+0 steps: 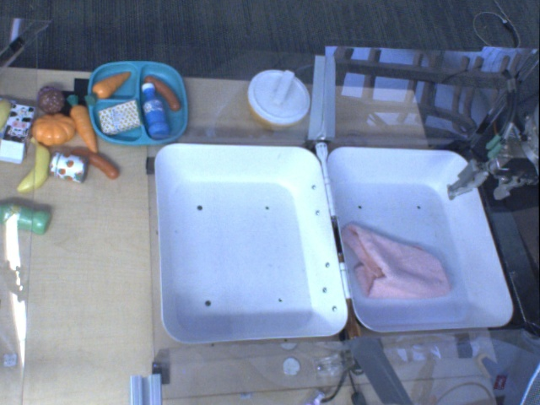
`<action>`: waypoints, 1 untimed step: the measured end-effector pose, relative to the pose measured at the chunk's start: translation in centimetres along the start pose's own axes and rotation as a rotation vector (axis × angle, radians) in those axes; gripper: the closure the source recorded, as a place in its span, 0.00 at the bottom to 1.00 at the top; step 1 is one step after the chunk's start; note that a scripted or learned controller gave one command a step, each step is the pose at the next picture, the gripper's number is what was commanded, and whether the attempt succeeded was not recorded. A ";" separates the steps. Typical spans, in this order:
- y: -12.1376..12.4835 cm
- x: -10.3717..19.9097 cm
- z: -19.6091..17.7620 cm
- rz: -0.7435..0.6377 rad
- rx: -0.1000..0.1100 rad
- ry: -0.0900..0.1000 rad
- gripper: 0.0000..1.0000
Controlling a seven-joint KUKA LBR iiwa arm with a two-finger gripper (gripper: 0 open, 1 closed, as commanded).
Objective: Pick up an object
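You see the pink cloth [396,265] lying crumpled in the right bin [472,306], toward its 6 o'clock side and near the wall it shares with the left bin [245,243]; the gripper [481,178] is at 2 o'clock from the cloth, at the bin's right rim, well apart from it; you cannot tell whether it is open or closed.

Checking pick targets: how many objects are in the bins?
1. A pink cloth lies crumpled in the right bin, toward its near side. The left bin shows bare floor. Anything under the cloth would be hidden.
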State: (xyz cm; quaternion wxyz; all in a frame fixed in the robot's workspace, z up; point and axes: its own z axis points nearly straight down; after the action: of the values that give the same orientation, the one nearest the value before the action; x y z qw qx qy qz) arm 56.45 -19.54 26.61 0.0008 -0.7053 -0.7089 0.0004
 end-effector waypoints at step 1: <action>-3.4 -0.6 16.8 -0.126 -0.011 -0.003 0.00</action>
State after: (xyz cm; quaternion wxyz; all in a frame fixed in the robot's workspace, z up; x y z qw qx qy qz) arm 53.02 -20.11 9.77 -0.0041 -0.6591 -0.7521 -0.0024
